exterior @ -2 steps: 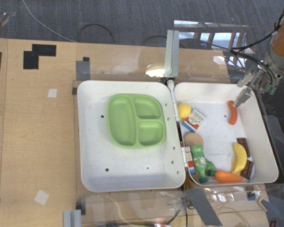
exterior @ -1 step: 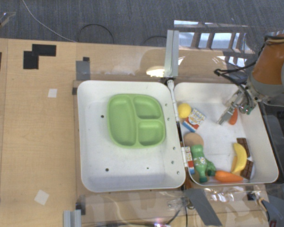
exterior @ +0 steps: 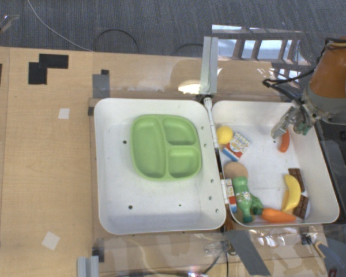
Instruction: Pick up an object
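The gripper hangs over the far right part of the right bin, and whether it is open or closed cannot be told. A small red-orange piece sits just below it, but a hold on it cannot be made out. In the same bin lie a lemon, a small carton, a potato, a green bottle, a carrot and a banana. The left bin holds a green divided plate.
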Controlling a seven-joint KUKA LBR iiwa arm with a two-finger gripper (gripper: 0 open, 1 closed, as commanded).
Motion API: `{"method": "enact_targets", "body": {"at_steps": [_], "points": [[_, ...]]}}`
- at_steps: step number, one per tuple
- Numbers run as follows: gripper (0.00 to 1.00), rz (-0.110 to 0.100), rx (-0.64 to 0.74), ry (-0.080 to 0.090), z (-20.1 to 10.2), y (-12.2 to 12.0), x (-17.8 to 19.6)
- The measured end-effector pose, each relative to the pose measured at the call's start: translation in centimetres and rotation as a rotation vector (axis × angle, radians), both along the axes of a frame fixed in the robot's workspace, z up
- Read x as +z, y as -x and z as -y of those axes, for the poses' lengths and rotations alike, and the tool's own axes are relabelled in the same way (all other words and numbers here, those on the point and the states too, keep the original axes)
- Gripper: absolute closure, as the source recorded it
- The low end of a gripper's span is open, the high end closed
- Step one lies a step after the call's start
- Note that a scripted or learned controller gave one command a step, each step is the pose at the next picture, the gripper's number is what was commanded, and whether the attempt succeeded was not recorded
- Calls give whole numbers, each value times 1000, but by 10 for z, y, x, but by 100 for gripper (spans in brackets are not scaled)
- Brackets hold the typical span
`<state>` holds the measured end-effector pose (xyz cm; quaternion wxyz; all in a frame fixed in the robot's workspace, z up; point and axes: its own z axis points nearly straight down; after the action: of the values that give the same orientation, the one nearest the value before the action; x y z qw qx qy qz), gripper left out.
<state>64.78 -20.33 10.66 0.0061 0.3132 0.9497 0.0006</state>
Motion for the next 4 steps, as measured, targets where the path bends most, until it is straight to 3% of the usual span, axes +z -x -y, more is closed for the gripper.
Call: {"method": "enact_targets", "body": {"at_steps": [1, 2, 3, 4], "points": [[100, 6, -50, -2, -69, -9, 109], [100, -19, 16, -3, 6, 66, -7], [100, 0, -61, -1, -20, 13, 73], [100, -4, -109, -4, -81, 80, 113]]}}
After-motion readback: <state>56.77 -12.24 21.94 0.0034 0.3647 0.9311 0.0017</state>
